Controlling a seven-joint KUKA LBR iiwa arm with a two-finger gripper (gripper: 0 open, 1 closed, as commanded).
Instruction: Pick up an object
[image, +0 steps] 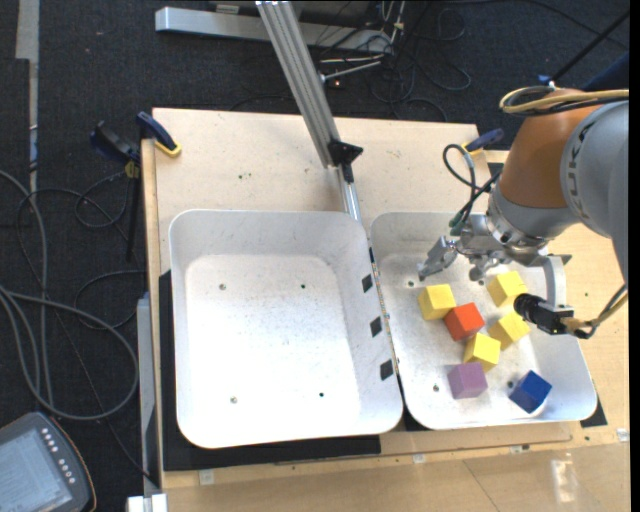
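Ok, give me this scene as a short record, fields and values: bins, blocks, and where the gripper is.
left bin: no blocks
right bin: holds all blocks
yellow blocks: four
orange block: among the yellows
purple block: near front edge
blue block: front right corner
gripper: above the right bin's back part
held: nothing visible

left bin (200, 300) open, blocks (465, 322) crowd right bin (400, 240)

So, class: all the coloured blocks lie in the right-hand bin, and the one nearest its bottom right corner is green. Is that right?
Not quite. The camera view shows the block nearest the bottom right corner of the right bin is a blue block, not green. The rest holds: the yellow, orange and purple blocks all lie in that bin too.
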